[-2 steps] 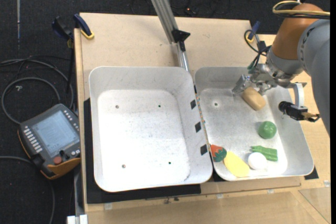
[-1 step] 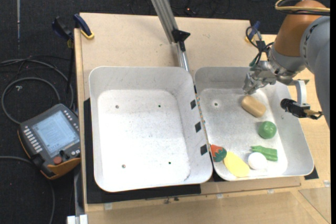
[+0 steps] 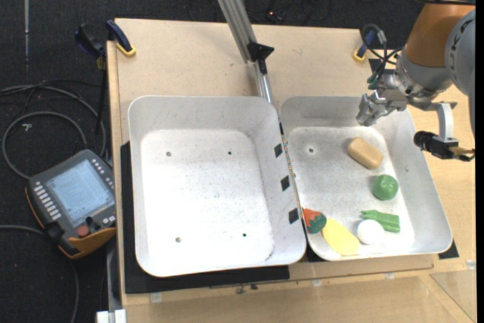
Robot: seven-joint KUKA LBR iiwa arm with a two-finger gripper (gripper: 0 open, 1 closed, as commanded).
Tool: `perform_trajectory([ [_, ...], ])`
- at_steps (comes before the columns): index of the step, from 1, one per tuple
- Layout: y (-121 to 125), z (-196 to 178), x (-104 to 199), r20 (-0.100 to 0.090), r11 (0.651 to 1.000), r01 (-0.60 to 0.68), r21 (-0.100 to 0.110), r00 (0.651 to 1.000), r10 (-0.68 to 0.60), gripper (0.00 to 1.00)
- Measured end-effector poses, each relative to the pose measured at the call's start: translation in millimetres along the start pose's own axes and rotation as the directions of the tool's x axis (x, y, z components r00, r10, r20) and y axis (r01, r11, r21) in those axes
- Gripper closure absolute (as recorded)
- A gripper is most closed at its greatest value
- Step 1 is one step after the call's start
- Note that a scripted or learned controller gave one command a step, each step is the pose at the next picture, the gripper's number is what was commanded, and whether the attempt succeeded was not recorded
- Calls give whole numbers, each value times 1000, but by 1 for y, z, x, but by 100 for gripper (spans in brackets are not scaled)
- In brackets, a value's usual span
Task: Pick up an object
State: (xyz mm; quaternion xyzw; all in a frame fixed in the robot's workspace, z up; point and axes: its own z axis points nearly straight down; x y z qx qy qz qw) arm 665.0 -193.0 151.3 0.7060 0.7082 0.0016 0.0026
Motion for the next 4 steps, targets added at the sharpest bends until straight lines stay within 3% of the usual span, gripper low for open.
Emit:
perform_trajectory([
  [2,-1,-94,-3,1,1000,0,-2,1000,0,100],
  [4,4,-105,113,-4,1000,6,5,1000,-6,100],
])
